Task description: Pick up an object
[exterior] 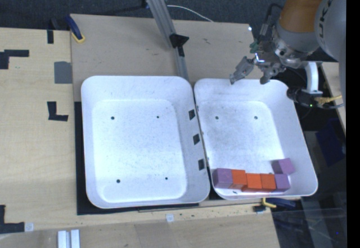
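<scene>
Blocks (253,179), purple and orange, lie in a row along the near wall of the right bin (298,123), long axis running left to right. Gripper (251,73) hangs over the far rim with fingers spread, holding nothing.

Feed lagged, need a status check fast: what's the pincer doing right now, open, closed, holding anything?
Pincer: open, fingers spread, nothing between them; it hangs above the far rim of the right bin, away from the purple and orange blocks along the near wall.

Blocks (254,177): purple and orange, lying flat in a touching row
Place: near edge of right bin (295,123), toward its right corner
</scene>
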Robot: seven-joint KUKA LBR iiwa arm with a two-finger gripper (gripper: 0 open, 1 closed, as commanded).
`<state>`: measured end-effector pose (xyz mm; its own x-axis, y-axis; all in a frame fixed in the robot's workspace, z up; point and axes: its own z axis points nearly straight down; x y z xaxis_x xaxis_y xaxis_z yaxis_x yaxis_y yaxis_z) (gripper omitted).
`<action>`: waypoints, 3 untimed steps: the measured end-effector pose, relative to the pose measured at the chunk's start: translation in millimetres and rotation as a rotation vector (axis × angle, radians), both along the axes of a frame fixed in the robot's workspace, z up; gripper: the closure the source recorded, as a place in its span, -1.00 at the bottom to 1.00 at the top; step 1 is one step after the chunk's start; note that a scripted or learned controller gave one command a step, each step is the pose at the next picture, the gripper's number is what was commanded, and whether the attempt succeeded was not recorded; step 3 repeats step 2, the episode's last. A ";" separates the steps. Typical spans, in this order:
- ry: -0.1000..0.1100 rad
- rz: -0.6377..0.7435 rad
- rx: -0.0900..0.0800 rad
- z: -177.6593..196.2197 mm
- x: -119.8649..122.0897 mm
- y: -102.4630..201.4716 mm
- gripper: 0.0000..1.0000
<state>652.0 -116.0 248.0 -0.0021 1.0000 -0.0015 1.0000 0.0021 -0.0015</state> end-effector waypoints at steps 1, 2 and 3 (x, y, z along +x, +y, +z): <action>0.000 0.002 0.000 10.0 0.2 0.9 1.00; 0.001 0.007 0.004 -12.0 17.7 95.2 1.00; 0.001 0.007 0.004 -12.0 17.7 95.2 1.00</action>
